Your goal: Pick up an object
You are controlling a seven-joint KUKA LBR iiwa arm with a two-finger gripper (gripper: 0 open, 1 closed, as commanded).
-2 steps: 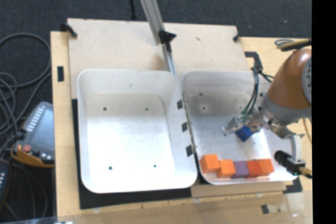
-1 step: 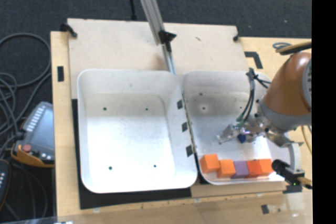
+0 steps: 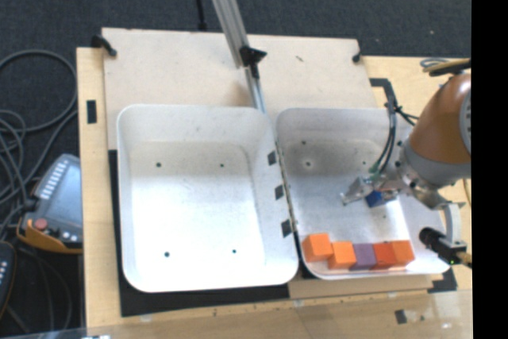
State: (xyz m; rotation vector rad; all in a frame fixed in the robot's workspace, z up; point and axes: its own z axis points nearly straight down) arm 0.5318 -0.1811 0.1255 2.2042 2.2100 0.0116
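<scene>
My gripper [image 3: 363, 192] hangs low over the middle of the right bin [image 3: 317, 135], reaching in from the right under the orange-banded wrist. A small blue block [image 3: 375, 200] shows right at the gripper's tip, partly hidden by its metal parts. Whether the block is gripped or just lies under the gripper cannot be told. Along the bin's front wall runs a row of blocks: an orange block [image 3: 319, 245], a second orange block [image 3: 343, 253], a purple block [image 3: 364, 255], a red-orange block [image 3: 385, 253] and another orange block [image 3: 402, 251].
The left bin [image 3: 190, 194] stands beside the right one, sharing a middle wall. A slanted aluminium post [image 3: 230, 12] rises behind the bins. Cables and a hand-held pendant [image 3: 55, 202] lie off the bench at the left.
</scene>
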